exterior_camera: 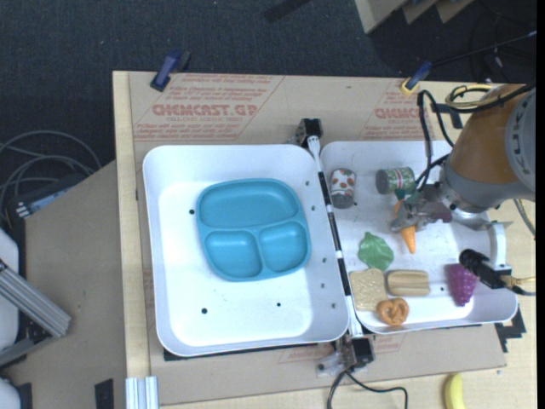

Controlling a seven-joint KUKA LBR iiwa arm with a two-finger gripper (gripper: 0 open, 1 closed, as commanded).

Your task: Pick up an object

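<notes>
From my feed, the gripper [407, 218] sits low in the right bin [375, 148], toward its middle, with the arm coming in over the bin's right rim. I cannot tell from this angle whether it is spread or closed. Its tip is right at the upper end of the toy carrot [410, 240], which lies on the bin floor pointing toward the near rim.

The green can [396, 180] lies just behind the gripper, near the far wall. A brown-and-white spotted toy [342, 186] stands by the divider edge. The lettuce leaf [375, 250] is just left of the carrot. Along the near rim the cracker [367, 288], bread roll [407, 282] and pretzel [392, 312] crowd together, with the purple grapes [461, 285] further right.

The bare floor to the carrot's right gives some room. The left bin [170, 254] holds a blue divided plate [253, 228], with wide white margins around it.
</notes>
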